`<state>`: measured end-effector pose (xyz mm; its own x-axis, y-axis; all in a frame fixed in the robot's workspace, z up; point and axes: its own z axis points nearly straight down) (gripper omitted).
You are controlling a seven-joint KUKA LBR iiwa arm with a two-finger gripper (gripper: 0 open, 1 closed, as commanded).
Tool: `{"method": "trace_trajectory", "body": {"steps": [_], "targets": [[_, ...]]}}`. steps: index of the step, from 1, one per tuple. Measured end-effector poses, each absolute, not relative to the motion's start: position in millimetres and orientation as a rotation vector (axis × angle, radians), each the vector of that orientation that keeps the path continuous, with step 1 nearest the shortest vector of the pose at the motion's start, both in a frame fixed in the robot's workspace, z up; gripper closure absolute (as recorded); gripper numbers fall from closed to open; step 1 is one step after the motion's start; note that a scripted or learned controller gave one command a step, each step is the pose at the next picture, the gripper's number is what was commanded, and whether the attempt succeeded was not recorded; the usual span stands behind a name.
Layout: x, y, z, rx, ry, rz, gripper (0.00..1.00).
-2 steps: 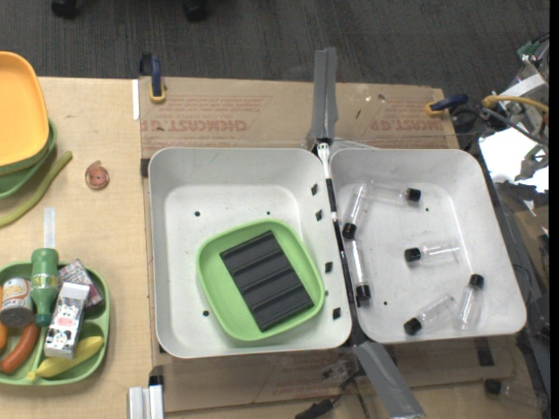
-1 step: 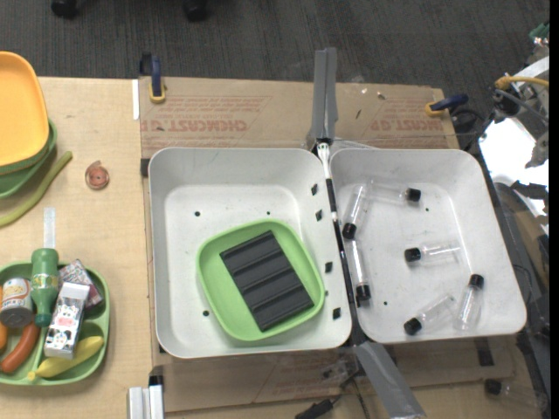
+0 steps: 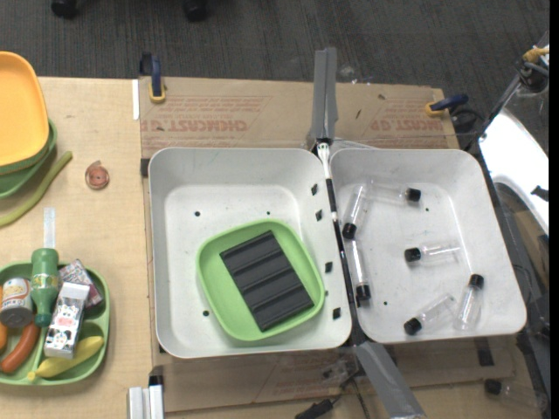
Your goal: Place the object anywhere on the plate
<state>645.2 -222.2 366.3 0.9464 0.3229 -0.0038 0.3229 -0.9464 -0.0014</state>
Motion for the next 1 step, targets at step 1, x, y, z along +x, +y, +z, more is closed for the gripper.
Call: {"method": "trace_trajectory", "body": {"steps": [1], "targets": [[651.6,-221.4,371.1,-3.097,-0.526,0.005,0.00]]}}
